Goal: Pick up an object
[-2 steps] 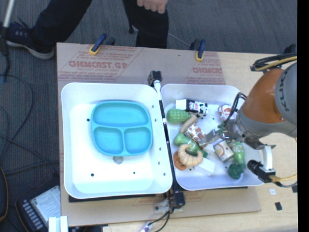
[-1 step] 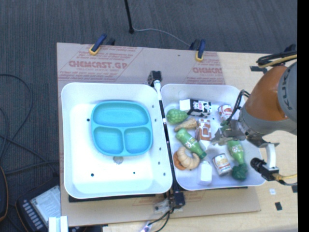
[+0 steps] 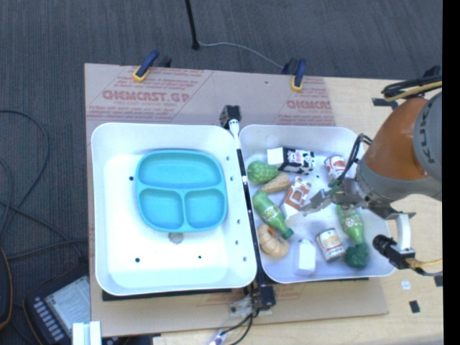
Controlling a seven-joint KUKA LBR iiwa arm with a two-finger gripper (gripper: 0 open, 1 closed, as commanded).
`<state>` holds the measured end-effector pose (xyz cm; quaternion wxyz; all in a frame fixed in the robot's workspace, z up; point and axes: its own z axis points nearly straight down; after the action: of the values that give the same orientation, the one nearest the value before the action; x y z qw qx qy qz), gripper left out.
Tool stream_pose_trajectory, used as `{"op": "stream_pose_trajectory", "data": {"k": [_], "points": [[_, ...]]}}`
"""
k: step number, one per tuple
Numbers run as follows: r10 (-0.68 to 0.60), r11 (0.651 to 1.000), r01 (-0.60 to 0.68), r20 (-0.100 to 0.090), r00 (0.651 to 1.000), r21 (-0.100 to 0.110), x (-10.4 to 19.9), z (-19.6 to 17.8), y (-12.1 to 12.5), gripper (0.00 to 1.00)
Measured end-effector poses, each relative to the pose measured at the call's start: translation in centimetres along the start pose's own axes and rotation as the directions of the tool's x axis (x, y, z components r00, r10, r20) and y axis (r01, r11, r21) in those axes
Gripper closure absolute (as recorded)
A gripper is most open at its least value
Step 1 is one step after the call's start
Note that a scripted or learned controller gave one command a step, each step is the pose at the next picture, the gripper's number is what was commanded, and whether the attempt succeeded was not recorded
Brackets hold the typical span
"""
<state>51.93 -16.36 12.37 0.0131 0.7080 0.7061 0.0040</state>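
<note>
Starting with the brown surface (image 3: 144, 92), carrying two white bins side by side, clamped at its far edge. Moving to the left bin (image 3: 100, 192), holding a blue divided plate (image 3: 180, 189) and little else. Turning to the right bin (image 3: 323, 131), crowding with toy groceries, each a candidate for the pick. Noting the grey arm (image 3: 402, 157) reaching in from the right and hanging over the right half of that bin.

Judging progress: nothing lifting yet, every item apparently lying on the bin floor, so the grasp and the raise both remaining to be done. Placing the claw (image 3: 327, 198) low over the middle of the right bin, just beside a red-and-white carton (image 3: 298, 192) and near a green bottle (image 3: 352, 225) on its near-right side. Guessing one of these two as the likely target, no more than that.

Listing smaller pieces: another green bottle (image 3: 272, 214) by the left wall, a croissant (image 3: 272, 241) nearer, a small can (image 3: 330, 244), a broccoli floret (image 3: 356, 256) in the near-right corner, a cow-patterned box (image 3: 298, 158) at the far side.

Admitting limits: failing to tell whether the claw is spread or pressed together, its tip blurring into the clutter beneath; failing also to tell whether touching anything. Losing the arm's base past the right edge.
</note>
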Motion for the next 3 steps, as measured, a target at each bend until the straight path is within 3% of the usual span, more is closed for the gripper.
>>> {"op": "stream_pose_trajectory", "data": {"k": [1,2,3], "points": [[0.0,1.0,0.001,-0.006,1.0,0.016,3.47,2.06,-1.59,0.0],[-0.001,1.0,0.002,-0.008,1.0,0.017,3.55,1.15,-1.58,1.0],[-0.001,1.0,0.001,-0.008,1.0,0.017,3.55,1.16,-1.58,0.0]]}}
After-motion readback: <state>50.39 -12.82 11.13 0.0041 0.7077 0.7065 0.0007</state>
